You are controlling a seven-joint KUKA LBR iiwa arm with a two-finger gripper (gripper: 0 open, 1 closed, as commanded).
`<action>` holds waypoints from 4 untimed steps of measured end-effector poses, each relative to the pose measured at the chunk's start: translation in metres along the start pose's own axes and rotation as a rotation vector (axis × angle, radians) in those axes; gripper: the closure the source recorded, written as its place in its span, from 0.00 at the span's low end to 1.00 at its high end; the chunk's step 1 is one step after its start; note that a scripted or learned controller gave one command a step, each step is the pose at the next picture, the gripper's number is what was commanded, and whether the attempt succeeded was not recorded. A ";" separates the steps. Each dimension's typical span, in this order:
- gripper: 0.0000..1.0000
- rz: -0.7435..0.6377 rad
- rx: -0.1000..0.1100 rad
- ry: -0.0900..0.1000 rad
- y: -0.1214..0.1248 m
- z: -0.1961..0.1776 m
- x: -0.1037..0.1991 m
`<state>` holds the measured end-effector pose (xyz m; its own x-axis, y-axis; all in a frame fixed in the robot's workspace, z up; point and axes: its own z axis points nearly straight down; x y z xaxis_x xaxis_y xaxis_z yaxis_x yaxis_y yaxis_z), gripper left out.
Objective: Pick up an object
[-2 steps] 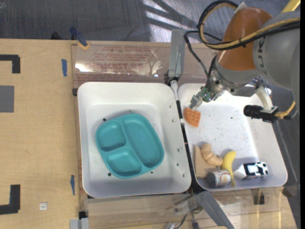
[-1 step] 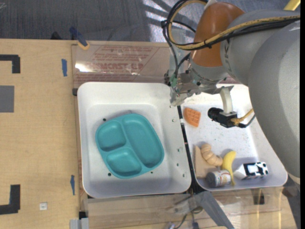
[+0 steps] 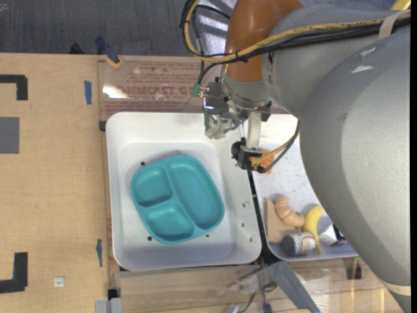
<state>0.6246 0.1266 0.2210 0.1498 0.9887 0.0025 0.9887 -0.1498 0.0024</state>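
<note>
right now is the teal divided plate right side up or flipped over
Right side up. The teal divided plate lies flat in the left bin, its three compartments facing the camera with raised rims between them, and nothing in them.

Faint reddish print runs along clear panel behind left bin; letters too blurred to read. Small can in right bin carries label, print too small to make out. Small white square tag on tabletop, marking illegible. No brand, number or sign legible anywhere.
</note>
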 end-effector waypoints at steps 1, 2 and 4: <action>1.00 0.166 0.012 -0.006 -0.106 0.073 0.019; 1.00 0.314 0.002 -0.001 -0.093 0.026 0.080; 1.00 1.064 0.000 0.002 -0.061 0.024 0.091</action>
<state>0.5781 0.2254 0.1967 0.9372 0.3488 0.0051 0.3489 -0.9372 -0.0018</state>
